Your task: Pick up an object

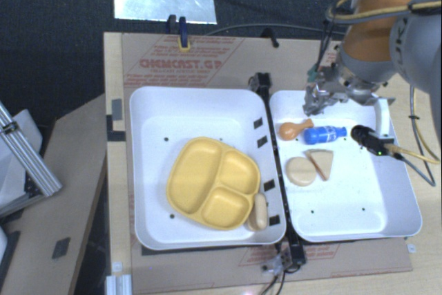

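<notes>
While gripper [314, 106] hovers | blue bottle [325, 135] lying sideways, white-capped

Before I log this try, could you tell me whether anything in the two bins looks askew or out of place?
The yellow divided tray in the left bin lies turned at an angle to the bin's walls, and a small tan piece sits against its corner. Nothing looks spilled or damaged.
</notes>
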Motion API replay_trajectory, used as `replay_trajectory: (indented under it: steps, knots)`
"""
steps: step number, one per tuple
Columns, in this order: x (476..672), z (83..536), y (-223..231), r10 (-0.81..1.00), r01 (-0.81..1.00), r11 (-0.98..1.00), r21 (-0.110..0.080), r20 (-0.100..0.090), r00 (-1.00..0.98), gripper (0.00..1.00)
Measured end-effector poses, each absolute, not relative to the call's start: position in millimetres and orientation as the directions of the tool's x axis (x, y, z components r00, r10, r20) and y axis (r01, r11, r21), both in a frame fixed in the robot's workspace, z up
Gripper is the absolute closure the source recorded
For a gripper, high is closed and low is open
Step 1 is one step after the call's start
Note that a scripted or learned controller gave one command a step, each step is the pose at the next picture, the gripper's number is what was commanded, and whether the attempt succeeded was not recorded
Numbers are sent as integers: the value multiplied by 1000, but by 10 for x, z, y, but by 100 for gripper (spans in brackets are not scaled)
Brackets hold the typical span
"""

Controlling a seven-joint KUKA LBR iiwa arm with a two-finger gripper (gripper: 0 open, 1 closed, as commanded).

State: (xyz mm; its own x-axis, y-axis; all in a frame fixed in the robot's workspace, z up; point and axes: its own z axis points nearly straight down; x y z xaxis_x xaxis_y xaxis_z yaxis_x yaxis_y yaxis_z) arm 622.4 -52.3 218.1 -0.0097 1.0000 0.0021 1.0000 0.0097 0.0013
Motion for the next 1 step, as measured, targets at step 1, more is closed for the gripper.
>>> replay_trajectory:
  steps: [1]
  knots:
    - [6088,2093,3,1000,1000,10,-1,2,-10,100]
